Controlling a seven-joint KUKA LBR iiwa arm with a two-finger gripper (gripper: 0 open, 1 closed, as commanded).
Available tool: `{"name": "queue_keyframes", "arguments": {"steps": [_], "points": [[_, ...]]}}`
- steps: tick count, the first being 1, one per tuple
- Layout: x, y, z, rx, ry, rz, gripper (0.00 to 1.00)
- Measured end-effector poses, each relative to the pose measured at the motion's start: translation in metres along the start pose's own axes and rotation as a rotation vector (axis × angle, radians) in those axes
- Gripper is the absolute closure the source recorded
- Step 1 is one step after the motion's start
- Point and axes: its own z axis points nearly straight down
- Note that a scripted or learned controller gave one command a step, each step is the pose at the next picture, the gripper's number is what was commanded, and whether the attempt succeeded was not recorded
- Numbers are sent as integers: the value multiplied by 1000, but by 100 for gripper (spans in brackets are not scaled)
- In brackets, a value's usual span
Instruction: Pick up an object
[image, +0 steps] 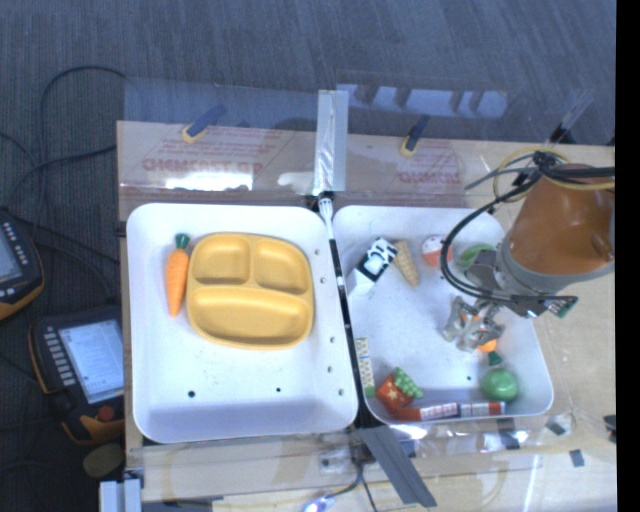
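Note:
My gripper (470, 328) hangs low in the right bin (440, 300), its metal fingers pointing down near the bin's right side. A small orange piece (489, 347) lies just right of the fingertips and a green ball (500, 384) sits below it. Further left in the same bin are a black-and-white toy (376, 262), a yellow cone (407, 265), a small white-and-orange object (431, 248) and a green object (472, 256) partly behind the arm. A red-and-green toy (398, 391) and a marker (460, 409) lie along the front wall.
The left bin (160, 380) holds a yellow divided plate (250, 290) with a toy carrot (177, 278) to its left. The orange-banded arm (560, 230) covers the right bin's far right corner. Cables loop above it. A tablet (80, 355) lies left of the bench.

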Motion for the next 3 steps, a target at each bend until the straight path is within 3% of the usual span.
{"name": "queue_keyframes", "arguments": {"steps": [1, 2, 3], "points": [[0, 1, 1, -2, 0, 0, 0], [-2, 1, -9, -2, -3, 2, 100], [-2, 1, -9, -3, -3, 2, 0]]}}
